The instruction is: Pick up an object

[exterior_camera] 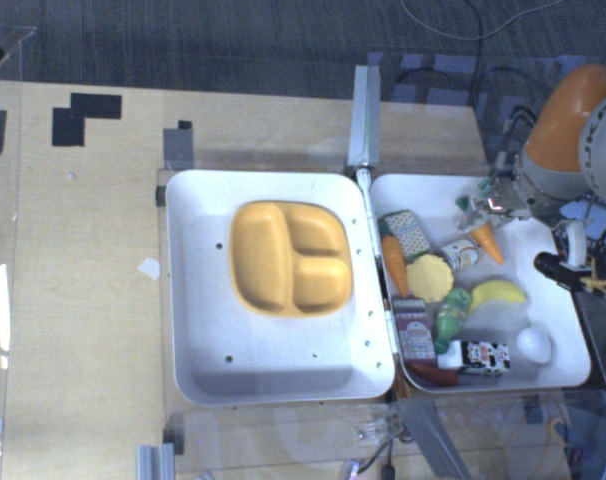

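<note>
Gripper (488, 204) hovers at right bin's (573, 373) crowded far edge.

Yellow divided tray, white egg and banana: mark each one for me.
Yellow divided tray (289, 258), camera view, on its centre ridge.
White egg (533, 344), camera view, middle of its shell.
Banana (499, 293), camera view, middle of its curved body.

Light wooden bench (83, 298); dark, perhaps carpeted floor (233, 18) behind it.

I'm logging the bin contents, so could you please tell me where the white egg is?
The white egg lies in the right bin, near its front right corner, just below the yellow banana.
</note>
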Tool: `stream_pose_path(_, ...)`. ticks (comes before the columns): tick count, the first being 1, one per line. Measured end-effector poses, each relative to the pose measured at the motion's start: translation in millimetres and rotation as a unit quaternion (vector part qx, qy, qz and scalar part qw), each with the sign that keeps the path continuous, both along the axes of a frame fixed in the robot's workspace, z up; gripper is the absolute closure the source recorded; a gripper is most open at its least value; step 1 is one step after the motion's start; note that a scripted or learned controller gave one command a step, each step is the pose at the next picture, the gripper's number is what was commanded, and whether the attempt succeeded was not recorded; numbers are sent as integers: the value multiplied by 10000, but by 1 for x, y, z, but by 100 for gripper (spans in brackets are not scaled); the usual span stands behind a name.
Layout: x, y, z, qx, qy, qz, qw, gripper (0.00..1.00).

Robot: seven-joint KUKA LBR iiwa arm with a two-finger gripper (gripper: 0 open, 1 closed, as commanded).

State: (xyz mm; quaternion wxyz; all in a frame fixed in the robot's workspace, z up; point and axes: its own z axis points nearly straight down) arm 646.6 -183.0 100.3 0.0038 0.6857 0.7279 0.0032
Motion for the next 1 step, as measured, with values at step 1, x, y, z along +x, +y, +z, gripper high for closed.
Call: stream_pose_path(1, 4, 18, 142, -6, 3, 179, 9998, 100)
